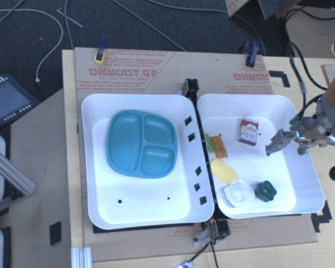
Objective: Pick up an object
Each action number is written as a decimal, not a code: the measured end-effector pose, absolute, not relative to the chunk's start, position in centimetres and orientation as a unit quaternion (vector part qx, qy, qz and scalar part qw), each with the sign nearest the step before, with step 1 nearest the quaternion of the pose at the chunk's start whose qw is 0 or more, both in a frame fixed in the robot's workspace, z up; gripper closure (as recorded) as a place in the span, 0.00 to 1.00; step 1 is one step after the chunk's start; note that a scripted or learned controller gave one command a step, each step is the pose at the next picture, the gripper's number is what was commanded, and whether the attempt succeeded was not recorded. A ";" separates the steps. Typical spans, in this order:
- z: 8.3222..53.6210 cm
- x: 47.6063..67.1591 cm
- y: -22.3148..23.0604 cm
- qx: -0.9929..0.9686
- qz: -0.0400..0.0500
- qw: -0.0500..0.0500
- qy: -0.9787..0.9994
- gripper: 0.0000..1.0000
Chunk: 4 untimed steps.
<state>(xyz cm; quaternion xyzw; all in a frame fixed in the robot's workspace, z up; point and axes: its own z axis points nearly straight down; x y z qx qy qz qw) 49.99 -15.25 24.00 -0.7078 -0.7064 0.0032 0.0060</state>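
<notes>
On dark carpet (156, 15) (loose cables (50, 15)), cardboard-topped bench (156, 66), two white bins (95, 149).

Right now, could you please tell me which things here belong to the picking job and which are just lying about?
For the job:
gripper
red-and-white small box
yellow rounded object
dark green lump
clear-white round piece
orange-green flat packet

Lying about:
blue sectioned plate
blue clamp

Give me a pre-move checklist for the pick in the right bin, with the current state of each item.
1. Objects present in right bin: ok; red box, yellow piece, green piece, clear cup.
2. Gripper above that bin: ok.
3. Gripper holding nothing: ok, nothing seen between its fingers.
4. Red box free of neighbours: ok, stands apart.
5. Finger opening: cannot tell.
6. Blue tray out of the way: ok, in left bin.
</notes>
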 end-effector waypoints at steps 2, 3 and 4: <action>18.3 50.8 -15.5 -0.707 0.002 0.005 -0.707 0.00; 13.8 50.7 -15.8 -0.707 0.002 0.005 -0.707 0.00; 8.3 50.6 -15.7 -0.707 0.002 0.005 -0.707 0.00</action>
